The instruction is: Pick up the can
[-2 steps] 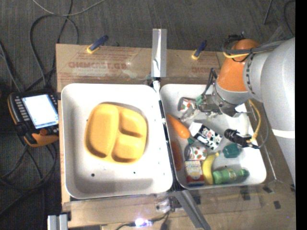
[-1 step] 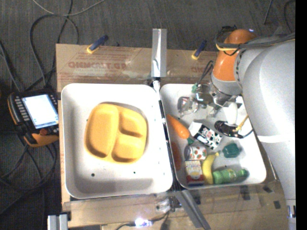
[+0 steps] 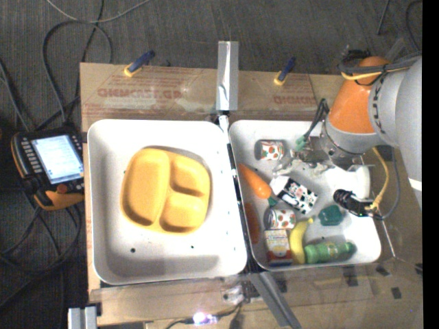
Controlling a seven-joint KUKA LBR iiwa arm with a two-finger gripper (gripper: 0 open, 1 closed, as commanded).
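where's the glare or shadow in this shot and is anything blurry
Camera view: a bright light reflection flares at the bottom edge; soft shadow lies under the yellow divided tray in the left bin; the can and the other small items in the right bin look soft, labels unreadable; the gripper is dim and hard to resolve.

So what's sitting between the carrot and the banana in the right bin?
In the camera view, a can lying on its side sits between the carrot and the banana, just above a small carton.
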